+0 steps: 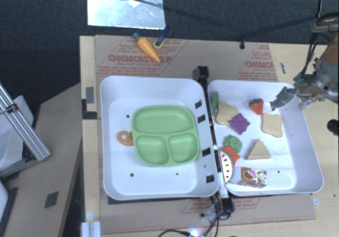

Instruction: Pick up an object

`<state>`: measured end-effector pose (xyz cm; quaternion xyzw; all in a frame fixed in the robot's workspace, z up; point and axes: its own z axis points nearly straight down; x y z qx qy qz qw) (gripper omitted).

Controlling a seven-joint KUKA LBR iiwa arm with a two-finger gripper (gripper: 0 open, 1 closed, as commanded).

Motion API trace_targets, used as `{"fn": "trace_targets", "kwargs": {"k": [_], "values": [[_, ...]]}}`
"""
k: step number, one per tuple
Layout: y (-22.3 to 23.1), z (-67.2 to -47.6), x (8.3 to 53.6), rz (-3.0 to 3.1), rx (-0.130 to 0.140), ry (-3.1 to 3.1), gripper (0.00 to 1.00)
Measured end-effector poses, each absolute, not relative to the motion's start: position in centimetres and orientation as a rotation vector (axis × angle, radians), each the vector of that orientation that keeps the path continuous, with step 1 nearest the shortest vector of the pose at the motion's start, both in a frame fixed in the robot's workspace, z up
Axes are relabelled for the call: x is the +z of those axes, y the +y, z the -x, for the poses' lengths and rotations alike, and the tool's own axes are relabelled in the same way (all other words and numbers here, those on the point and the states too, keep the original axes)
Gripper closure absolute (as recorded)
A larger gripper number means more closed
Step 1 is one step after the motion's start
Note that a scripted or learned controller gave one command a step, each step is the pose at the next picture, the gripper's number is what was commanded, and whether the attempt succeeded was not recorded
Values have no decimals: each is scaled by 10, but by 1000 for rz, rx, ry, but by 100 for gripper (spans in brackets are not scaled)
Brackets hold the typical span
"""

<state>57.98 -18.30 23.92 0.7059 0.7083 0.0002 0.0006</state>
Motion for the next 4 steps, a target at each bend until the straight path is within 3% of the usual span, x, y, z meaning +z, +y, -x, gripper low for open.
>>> {"fn": "trace_targets", "kwargs": {"k": [2, 3, 4], "values": [[-182, -579, 154, -2221, -1, 2224, 0], [-180, -579, 91, -2222, -2, 2225, 0], [-181, -581, 88, -2217, 3, 2218, 0]]}}
